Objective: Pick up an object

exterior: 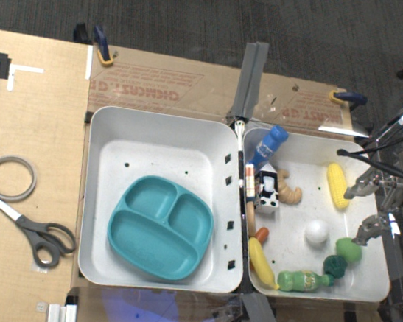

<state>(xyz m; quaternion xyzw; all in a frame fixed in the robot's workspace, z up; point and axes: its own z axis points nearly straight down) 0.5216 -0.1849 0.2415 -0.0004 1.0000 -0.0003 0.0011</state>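
The claw (367, 210) hangs with fingers spread wide, holding nothing, over the right bin's (361, 294) far edge. Just below it lies a green pear (348, 249); left, a white ball (316, 233) and corn (337, 185). This looks like the approach step; next it must descend onto one target.

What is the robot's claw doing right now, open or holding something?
Gripper: open, holding nothing, over the right bin's right side near the corn.

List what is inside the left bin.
The left bin holds a teal divided plate, its three compartments bare. The bin floor beneath the plate is covered, so anything under it cannot be seen.
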